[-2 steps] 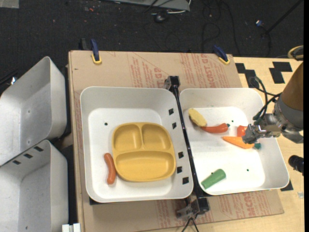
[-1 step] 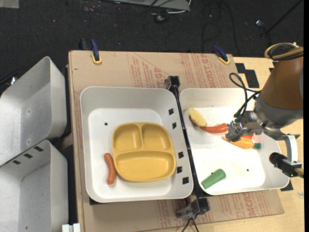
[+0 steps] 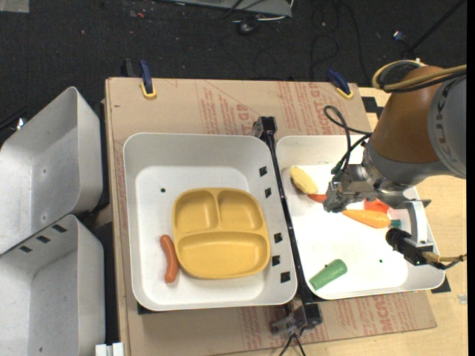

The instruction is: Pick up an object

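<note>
Right of centre in the frame, we see the gripper [image 3: 338,199] lowered into the right bin [image 3: 371,284], its dark head sitting over the bin's upper middle; whether its fingers are spread or pressed together we cannot tell, since the wrist and cabling hide them. Just left of the gripper lies a pale yellow banana-like piece [image 3: 303,179], touching or nearly touching a small red-orange item [image 3: 318,196] that pokes out beside the gripper head; just right of the gripper lies an orange carrot [image 3: 367,217], pointing toward the bin's right wall; nothing visibly sits between the fingers. Toward the lower middle of the same bin, well apart from the gripper, a green cylinder [image 3: 328,274] lies tilted. In the left bin [image 3: 141,162] at the frame's centre, a yellow divided tray [image 3: 220,233] rests flat, and a reddish sausage [image 3: 170,258] lies just beside its lower left edge. The arm [image 3: 415,124] enters from the upper right of the frame.
</note>
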Robot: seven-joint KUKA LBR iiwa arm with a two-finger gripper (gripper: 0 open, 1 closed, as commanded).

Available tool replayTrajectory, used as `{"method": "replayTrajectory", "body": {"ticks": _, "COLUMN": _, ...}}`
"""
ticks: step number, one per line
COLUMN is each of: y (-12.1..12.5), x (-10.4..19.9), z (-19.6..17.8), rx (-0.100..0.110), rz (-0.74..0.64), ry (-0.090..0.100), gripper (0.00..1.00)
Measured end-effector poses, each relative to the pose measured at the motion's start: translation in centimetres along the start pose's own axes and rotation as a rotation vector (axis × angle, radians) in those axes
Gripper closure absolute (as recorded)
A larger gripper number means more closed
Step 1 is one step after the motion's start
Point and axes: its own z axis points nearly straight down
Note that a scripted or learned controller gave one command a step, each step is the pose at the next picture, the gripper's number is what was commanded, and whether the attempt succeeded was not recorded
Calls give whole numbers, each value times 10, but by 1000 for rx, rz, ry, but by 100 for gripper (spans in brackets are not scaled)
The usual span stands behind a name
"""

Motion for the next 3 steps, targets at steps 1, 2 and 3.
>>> {"method": "replayTrajectory", "body": {"ticks": 1, "y": 27, "x": 52, "z": -8, "rx": -3, "rz": 0, "ry": 0, "gripper": 100}}
{"method": "replayTrajectory", "body": {"ticks": 2, "y": 36, "x": 95, "z": -11, "rx": -1, "rz": 0, "ry": 0, "gripper": 100}}
{"method": "replayTrajectory", "body": {"ticks": 3, "y": 53, "x": 148, "z": -26, "rx": -3, "rz": -1, "ry": 1, "gripper": 100}}
